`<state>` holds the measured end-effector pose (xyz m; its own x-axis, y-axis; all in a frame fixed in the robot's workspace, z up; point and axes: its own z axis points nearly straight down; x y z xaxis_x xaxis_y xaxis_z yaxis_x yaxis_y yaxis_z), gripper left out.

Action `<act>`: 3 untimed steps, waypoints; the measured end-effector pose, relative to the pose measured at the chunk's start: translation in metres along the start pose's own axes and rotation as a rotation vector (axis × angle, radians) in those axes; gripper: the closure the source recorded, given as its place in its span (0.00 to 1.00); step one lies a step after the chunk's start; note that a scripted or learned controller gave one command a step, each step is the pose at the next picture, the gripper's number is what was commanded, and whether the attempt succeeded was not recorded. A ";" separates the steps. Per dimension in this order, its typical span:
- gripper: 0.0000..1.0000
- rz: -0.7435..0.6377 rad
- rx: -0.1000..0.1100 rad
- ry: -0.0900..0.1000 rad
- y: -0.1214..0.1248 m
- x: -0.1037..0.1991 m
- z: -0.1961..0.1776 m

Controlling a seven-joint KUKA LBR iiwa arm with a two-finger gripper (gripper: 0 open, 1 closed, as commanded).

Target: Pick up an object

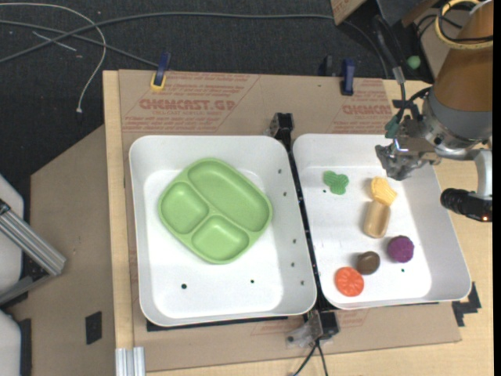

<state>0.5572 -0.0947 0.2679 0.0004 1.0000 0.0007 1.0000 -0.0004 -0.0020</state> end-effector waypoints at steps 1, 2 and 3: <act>0.00 0.000 -0.001 0.000 0.000 0.000 0.000; 0.00 0.000 0.002 0.001 0.000 -0.001 0.040; 0.00 0.001 0.005 0.001 0.008 -0.006 0.090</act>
<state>0.5647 -0.1004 0.1775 0.0011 1.0000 0.0018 1.0000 -0.0011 -0.0068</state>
